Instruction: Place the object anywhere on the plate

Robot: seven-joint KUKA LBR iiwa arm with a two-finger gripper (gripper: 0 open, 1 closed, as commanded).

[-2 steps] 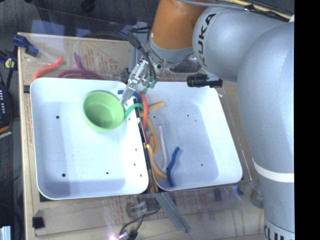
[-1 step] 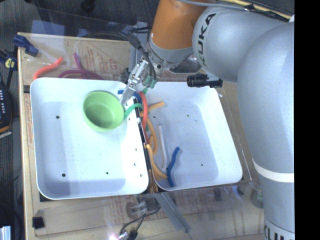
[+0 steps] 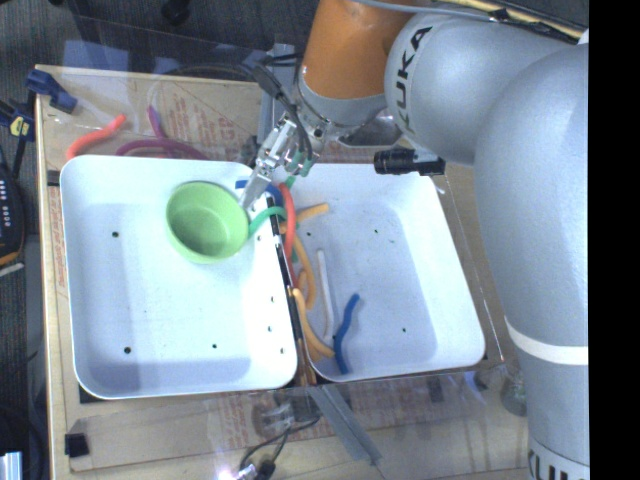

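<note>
Green plate (image 3: 205, 223): round, dished, smooth and glossy like plastic, sitting in the left bin (image 3: 150, 368) toward 1 o'clock of that bin's floor, close to its right wall.

Camera view, arm first. Grey arm (image 3: 520, 118) entering from 3 o'clock, bulky rounded casings with a dull metallic sheen, bent over toward 10 o'clock. Orange band (image 3: 350, 38) at 12 o'clock, just above the wrist. Gripper (image 3: 262, 190) slanting down and left, tip just beside the plate's rim at the plate's 2 o'clock, above the seam between the two bins. Open or closed: cannot tell, too small and cluttered there.

Green strip (image 3: 264, 221), thin and curved, just under the gripper tip at the plate's 3 o'clock, reaching the plate's edge; held or merely lying there, cannot tell.

Right bin (image 3: 420, 298), shallow, white, round-cornered, holding bendy strips along its left wall: red strip (image 3: 290, 213) and orange strip (image 3: 312, 211) near 11 o'clock of that bin, pale stick (image 3: 324, 278) lower, blue piece (image 3: 345, 323) hooked toward 7 o'clock.

"KUKA" in black capitals on the arm casing, near 1 o'clock of the frame. Reddish print on the bench (image 3: 180, 108), unreadable.
</note>
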